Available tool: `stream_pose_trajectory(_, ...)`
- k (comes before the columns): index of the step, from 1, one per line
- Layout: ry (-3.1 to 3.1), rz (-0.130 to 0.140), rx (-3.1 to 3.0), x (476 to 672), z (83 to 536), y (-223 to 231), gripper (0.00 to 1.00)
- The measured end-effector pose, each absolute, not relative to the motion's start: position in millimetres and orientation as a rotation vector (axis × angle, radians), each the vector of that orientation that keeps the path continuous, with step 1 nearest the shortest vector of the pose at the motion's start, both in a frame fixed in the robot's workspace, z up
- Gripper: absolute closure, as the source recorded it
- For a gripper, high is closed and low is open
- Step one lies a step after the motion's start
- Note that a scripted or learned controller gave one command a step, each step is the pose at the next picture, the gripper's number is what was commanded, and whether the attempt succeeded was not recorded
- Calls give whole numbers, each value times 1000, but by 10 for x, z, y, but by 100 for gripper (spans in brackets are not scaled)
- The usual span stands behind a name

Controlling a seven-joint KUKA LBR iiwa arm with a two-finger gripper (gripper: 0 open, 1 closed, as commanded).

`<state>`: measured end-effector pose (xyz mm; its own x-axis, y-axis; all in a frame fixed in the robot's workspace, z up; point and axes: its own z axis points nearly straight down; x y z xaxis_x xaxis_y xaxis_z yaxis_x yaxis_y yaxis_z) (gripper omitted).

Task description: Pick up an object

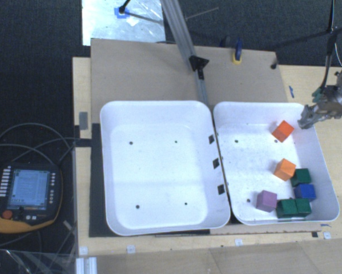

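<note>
The right bin (pixel 239 124) holds several blocks. An orange block (pixel 282 131) lies near its far right wall, and a second orange block (pixel 284 169) sits lower down. A purple block (pixel 266 200), a blue block (pixel 305 191) and green blocks (pixel 293 208) cluster in the near right corner, with another green block (pixel 300 177) just above the blue one. My gripper (pixel 306 119) hangs at the right bin's far right rim, just right of the upper orange block, and nothing shows between its fingers.
The left bin (pixel 111 153) stands beside the right one. A slanted metal pole (pixel 179 24) rises behind the bins. A teach pendant (pixel 25 196) with cables lies on the floor at the left.
</note>
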<state>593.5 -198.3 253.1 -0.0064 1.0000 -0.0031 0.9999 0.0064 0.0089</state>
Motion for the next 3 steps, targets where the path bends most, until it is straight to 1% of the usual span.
stream_pose_trajectory(1, 2222, 6, 2210, 5952, 3025, -1986, 100)
stream_pose_trajectory(2, 2232, 5, 2209, 6003, 3015, -1405, 100)
stream_pose_trajectory(3, 2233, 3, 2211, 6045, 2810, -918, 100)
